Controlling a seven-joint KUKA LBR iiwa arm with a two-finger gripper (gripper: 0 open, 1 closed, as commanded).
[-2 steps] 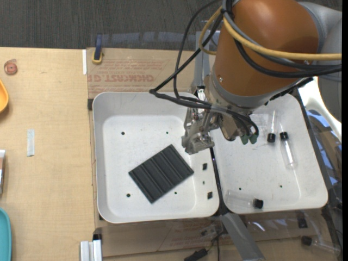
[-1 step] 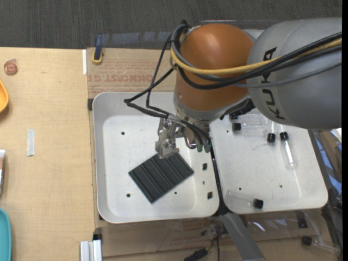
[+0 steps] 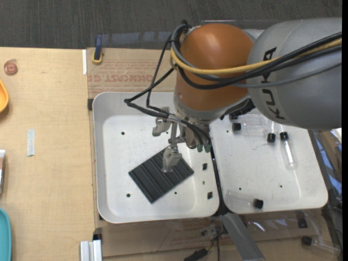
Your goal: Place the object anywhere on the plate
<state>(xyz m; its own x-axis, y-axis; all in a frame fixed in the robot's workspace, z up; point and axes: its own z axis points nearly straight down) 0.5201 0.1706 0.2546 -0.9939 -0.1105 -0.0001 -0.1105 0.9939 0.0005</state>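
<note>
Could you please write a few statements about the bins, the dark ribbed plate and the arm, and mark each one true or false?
1. The dark ribbed plate lies in the left bin. True.
2. The gripper is over the right bin. False: it is over the left bin, above the plate.
3. The plate lies square to the bin's walls. False: it is turned at an angle to them.
4. A clear tube with a black cap lies in the right bin. True.
5. The arm reaches in from the view's left. False: it comes in from the right.
</note>
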